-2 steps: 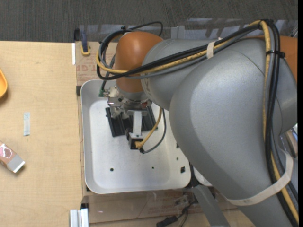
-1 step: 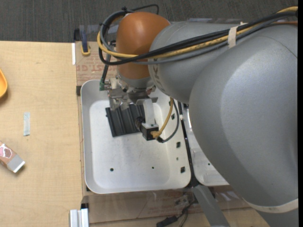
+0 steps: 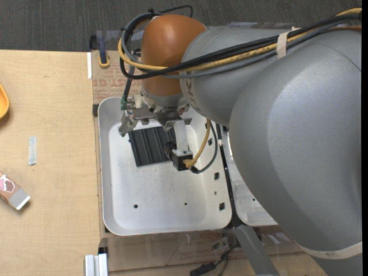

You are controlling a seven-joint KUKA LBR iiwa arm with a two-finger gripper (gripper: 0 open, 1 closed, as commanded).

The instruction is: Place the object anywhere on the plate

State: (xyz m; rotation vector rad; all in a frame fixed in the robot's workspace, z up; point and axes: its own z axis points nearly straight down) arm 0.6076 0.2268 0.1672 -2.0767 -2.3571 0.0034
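Arm, grey w/ orange band (image 3: pixel 167 45): positioned over left white bin (image 3: pixel 115 200). Jaws (image 3: pixel 150 132): state cannot be told, hidden by wrist. Black ribbed block (image 3: pixel 150 145): seen under wrist, inside bin's upper part. Wooden surface (image 3: pixel 52 96): located left of bin.

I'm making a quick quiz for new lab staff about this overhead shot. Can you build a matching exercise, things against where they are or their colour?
Things:
1. white bin
2. orange band
3. small grey strip
4. yellow cable

Descriptions:
A. lies on the wooden bench, left of the bin
B. runs along the grey arm
C. sits under the arm's wrist
D. rounded, above the wrist

Pairs: 1-C, 2-D, 3-A, 4-B
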